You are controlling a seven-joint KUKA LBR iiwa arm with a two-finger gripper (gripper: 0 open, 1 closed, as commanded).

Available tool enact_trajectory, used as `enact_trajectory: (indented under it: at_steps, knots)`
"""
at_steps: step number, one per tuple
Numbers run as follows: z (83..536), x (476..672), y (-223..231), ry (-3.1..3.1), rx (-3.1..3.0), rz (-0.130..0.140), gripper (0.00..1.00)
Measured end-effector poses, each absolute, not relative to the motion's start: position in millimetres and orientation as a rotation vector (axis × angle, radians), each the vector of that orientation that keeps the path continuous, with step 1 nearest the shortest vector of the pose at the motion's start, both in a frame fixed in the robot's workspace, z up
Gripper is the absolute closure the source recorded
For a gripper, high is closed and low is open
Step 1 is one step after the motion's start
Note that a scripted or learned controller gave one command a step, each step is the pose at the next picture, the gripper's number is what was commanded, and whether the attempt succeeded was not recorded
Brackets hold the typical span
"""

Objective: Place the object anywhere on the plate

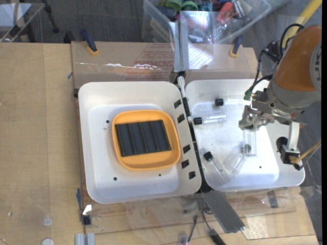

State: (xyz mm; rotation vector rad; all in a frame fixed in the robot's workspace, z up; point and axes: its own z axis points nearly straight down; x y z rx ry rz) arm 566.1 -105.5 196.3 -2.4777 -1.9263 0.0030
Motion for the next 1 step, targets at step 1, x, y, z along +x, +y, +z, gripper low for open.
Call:
enact_trajectory:
  at_steps: [1]
  knots:
    - [207.4,595.8,-53.7,-2.181,-2.264,-0.001,1.00]
